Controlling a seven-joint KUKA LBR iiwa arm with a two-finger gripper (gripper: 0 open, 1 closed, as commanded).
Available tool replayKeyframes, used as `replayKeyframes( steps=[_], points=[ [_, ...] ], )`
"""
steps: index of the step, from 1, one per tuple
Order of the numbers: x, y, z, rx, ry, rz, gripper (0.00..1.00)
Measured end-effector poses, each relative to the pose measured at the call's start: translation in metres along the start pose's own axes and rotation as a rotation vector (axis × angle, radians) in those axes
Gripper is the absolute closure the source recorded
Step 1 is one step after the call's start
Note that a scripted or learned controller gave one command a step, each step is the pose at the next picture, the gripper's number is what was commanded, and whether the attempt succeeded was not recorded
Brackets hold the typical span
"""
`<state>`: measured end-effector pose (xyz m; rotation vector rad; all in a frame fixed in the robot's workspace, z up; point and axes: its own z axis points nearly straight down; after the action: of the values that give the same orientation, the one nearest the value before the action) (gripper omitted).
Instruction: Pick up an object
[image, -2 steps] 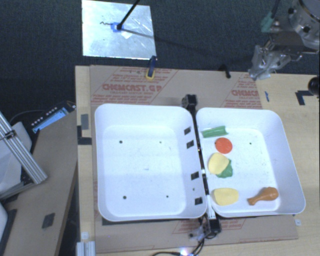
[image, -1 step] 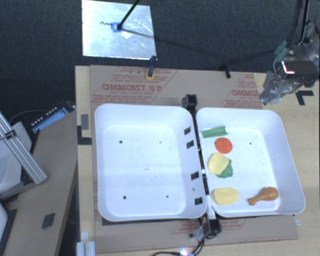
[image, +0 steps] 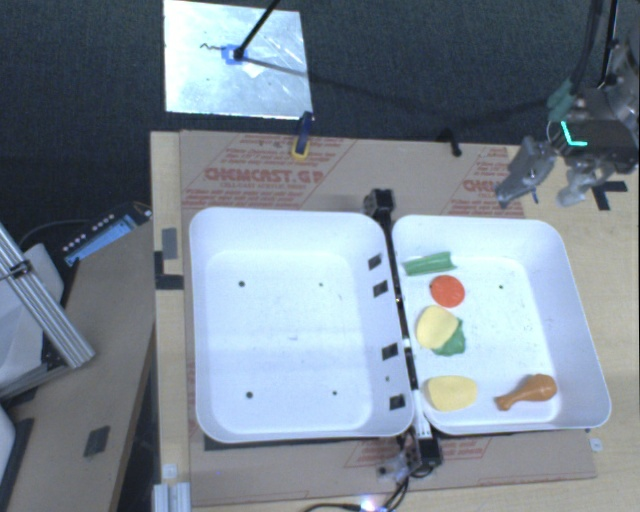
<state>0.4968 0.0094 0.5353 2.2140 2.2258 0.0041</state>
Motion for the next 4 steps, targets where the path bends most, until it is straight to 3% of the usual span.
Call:
replayKeyframes(
  steps=[1,2,3,4],
  points=[
    [0.0,0.001,-0.012,-0.004,0.0,-0.005,1.0],
    [0.0,0.001,-0.011,-0.003,0.0,-0.005,0.0],
    [0.0,0.001,-0.023,-0.006,0.001,-0.01,1.0],
    [0.0,0.001,-0.022,-0.006,0.0,-0.011,0.0]
  ],
)
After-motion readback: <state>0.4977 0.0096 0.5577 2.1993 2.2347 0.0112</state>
